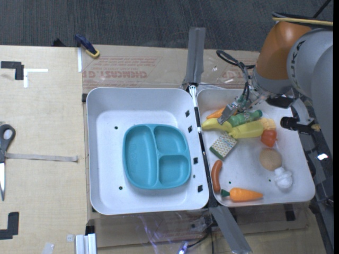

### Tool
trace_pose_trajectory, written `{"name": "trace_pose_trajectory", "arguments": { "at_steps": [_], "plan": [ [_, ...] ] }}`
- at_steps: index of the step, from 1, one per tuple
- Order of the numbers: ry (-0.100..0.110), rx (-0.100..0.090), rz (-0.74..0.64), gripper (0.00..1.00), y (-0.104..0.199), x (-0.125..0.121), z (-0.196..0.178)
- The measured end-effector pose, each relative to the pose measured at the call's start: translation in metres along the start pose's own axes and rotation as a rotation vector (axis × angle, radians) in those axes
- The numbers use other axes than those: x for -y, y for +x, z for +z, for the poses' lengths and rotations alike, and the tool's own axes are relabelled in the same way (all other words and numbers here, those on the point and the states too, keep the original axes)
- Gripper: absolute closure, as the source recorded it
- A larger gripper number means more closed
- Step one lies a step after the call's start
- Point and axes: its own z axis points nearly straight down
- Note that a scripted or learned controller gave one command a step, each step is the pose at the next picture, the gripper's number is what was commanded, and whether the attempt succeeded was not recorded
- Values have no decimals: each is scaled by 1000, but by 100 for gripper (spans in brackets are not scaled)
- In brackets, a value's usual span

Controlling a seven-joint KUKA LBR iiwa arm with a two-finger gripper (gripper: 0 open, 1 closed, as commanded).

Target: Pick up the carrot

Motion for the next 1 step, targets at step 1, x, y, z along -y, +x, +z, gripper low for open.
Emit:
{"name": "trace_pose_trajectory", "arguments": {
  "at_steps": [1],
  "plan": [
    [0,0,0,0,0,0,0]
  ]
}}
